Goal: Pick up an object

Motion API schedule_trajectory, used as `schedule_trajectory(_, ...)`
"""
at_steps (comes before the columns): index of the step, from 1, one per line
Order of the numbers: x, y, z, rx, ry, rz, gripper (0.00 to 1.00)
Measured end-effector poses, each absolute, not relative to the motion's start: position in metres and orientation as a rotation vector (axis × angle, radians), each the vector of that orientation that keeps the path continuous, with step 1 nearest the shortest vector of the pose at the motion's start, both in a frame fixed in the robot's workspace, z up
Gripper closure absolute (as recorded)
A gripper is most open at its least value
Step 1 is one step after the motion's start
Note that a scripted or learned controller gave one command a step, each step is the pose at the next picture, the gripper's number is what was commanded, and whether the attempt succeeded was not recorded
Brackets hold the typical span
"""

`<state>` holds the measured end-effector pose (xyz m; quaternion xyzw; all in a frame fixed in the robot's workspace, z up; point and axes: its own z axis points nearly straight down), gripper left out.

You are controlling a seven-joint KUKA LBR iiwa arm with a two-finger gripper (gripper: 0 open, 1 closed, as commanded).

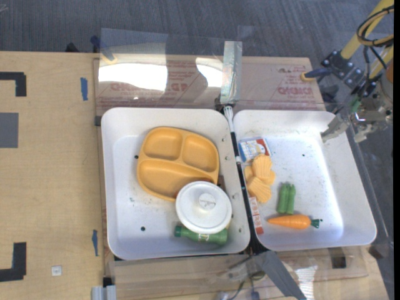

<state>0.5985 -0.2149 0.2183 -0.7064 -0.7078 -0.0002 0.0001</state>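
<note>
The right bin [331,167] holds an orange carrot [289,221], a small green vegetable [286,197], a pale yellow ridged piece [260,177] and a blue and white packet [252,149]. In the left bin [119,167] lie a yellow divided plate [175,158], a white round lid [204,205] and a green bottle [201,234]. My gripper [334,129] hangs at the right bin's far right corner, above the rim, away from all the objects.
A clear plastic sheet [187,74] stands behind the bins over brown cardboard. Cables and the arm's wrist [369,99] crowd the upper right. The wooden bench [44,167] stretches to the left.
</note>
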Motion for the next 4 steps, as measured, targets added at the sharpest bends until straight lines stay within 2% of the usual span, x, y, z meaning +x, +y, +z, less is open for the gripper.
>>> schedule_trajectory(1,0.519,-0.146,0.18,-2.317,-2.118,0.002,0.0)
schedule_trajectory(2,0.607,-0.114,0.093,-2.512,-1.904,-0.013,0.0)
schedule_trajectory(3,0.544,-0.124,0.088,-2.452,-1.971,-0.004,0.0)
schedule_trajectory(4,0.506,-0.109,0.088,-2.438,-1.989,-0.007,0.0)
